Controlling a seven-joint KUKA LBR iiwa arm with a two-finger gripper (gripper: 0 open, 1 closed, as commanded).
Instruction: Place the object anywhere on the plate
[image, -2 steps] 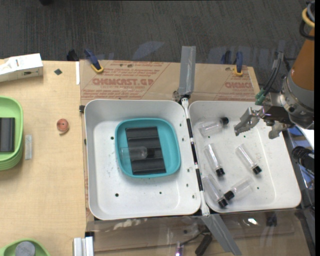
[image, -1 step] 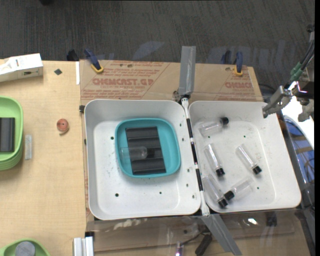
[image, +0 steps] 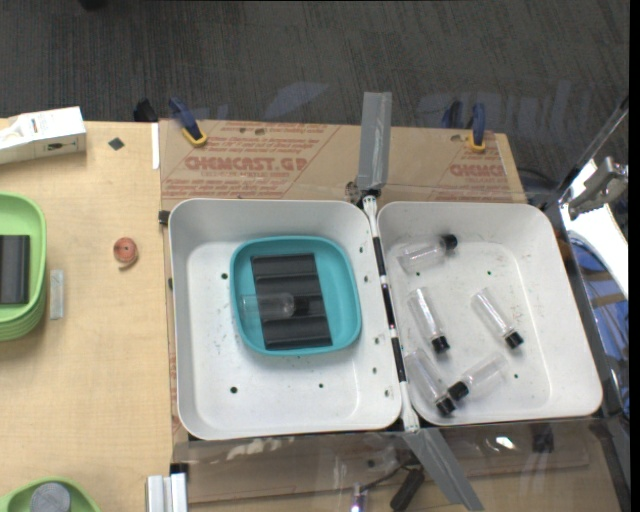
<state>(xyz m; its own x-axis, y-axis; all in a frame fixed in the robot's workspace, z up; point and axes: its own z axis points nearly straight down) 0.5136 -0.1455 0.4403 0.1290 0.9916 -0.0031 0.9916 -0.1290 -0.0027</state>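
The gripper (image: 597, 188) shows as a pale metal piece at the right edge, just beyond the far right corner of the right bin (image: 540, 225). Whether it is open or shut I cannot tell, and nothing is seen held in it. Nearest to it in that bin lie clear vials with black caps: one near the far wall (image: 428, 253), one toward the right (image: 494, 316), one by the middle (image: 426, 316), and two close together at the near side (image: 478, 378) (image: 430, 384). Across the divide, in the left bin (image: 200, 380), sits the teal plate (image: 248, 270) with a dark ribbed insert (image: 290, 275), and on that insert there seems to lie a clear vial (image: 280, 304) (faint, so I would not swear to it). If so, the placing looks done. If another pick is the step in hand, the right-hand vial is the better choice, since it lies apart from its neighbours. Close across its body, not along it, because a round tube is likely to roll. Lift straight, carry it over the rims between the bins, and release low over the insert, where the ribs may hold it.
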